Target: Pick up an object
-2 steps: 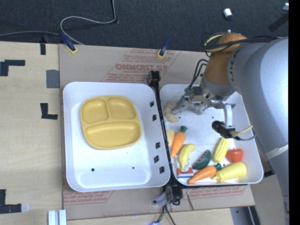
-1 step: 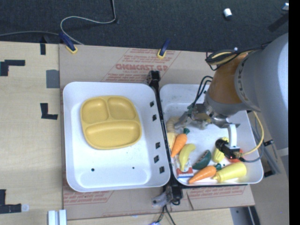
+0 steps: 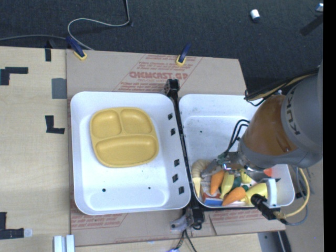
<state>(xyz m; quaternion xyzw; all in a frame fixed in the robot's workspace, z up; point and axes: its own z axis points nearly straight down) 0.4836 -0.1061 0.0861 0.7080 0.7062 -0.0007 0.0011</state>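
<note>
Grey arm (image 3: pixel 294 125) enters from right, orange band visible, wrist angled down-left.

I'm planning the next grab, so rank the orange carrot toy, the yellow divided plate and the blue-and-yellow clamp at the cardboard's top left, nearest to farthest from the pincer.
1. Carrot toy, right bin, beside the pincer.
2. Yellow plate, left bin.
3. Clamp, far top-left corner.

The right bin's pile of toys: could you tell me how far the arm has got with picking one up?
Done: the arm has reached over the right bin, above the toy pile. In hand: nothing visibly lifted. Left: gripping and raising a toy. The yellow divided plate sits in the left bin.
</note>
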